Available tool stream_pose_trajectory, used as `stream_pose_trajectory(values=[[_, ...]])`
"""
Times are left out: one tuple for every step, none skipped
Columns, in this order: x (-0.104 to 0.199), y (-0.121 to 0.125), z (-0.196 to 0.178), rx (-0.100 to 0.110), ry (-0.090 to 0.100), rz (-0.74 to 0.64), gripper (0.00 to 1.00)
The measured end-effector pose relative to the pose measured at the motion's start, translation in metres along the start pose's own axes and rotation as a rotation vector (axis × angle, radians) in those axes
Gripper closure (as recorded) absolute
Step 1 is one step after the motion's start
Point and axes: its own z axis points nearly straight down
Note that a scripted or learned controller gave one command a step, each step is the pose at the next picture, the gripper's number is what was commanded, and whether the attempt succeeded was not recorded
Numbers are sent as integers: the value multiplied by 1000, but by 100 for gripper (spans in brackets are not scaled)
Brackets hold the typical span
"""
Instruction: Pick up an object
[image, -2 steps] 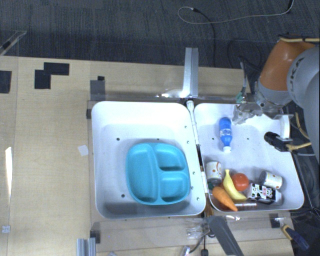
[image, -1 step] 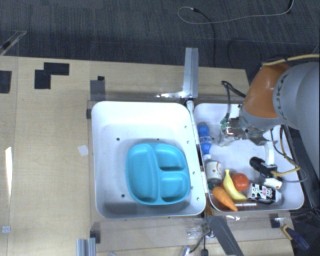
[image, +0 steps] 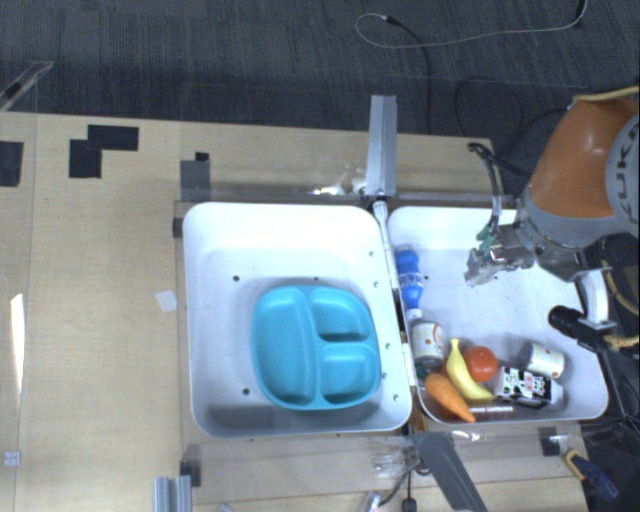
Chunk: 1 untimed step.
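While hovering over the right bin (image: 520, 225), end effector (image: 485, 262) seemingly carrying nothing, grip state unclear, banana (image: 462, 372) near carrot (image: 447, 396).

We record two bins side by side. Left bin (image: 210, 300): a divided tray (image: 315, 345) lies in its near half. Right bin (image: 450, 225): a bottle (image: 407, 277) against the left wall, a can (image: 427, 340) just nearer; along the near edge — carrot (image: 447, 397), banana (image: 464, 372), tomato (image: 481, 362), a small box (image: 525, 385), a cup (image: 545, 358) at far right.
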Motion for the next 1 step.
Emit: stream_pose_trajectory(values=[[9,-5,-63,0,-1,171,100]])
